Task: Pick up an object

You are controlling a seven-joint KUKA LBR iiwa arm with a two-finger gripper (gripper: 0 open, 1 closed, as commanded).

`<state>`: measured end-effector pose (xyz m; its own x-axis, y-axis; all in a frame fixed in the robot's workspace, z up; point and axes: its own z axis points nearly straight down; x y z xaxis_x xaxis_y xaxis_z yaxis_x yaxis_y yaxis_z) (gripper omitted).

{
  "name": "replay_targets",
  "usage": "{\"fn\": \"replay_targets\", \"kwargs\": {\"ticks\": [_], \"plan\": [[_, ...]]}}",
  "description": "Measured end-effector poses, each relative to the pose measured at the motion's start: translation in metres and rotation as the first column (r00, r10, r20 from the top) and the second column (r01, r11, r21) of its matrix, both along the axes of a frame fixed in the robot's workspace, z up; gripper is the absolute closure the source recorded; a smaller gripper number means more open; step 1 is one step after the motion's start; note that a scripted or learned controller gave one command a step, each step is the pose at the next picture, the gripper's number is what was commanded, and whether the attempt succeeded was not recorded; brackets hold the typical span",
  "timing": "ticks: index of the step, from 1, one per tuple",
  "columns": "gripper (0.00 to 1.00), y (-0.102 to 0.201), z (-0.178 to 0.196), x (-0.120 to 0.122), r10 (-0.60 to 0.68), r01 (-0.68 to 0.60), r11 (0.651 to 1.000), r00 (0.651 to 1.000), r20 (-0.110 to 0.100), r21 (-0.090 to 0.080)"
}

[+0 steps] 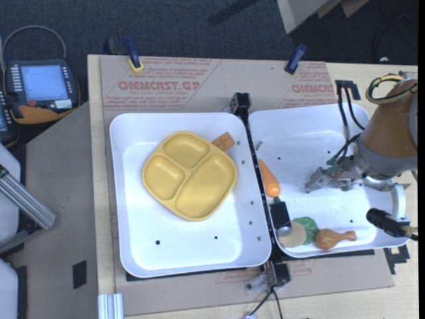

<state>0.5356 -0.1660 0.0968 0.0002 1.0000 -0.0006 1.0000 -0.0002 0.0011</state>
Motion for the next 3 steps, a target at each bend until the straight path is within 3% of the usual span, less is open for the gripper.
{"fn": "replay_targets", "kwargs": {"ticks": [1, 3], "plan": [[1.00, -0.002, 0.015, 0.002, -0.001, 0.001, 1.000, 1.000, 0.009, -0.006], [1.00, -0.010, 0.102, 0.004, 0.000, 0.000, 1.000, 1.000, 0.005, -0.002]]}}
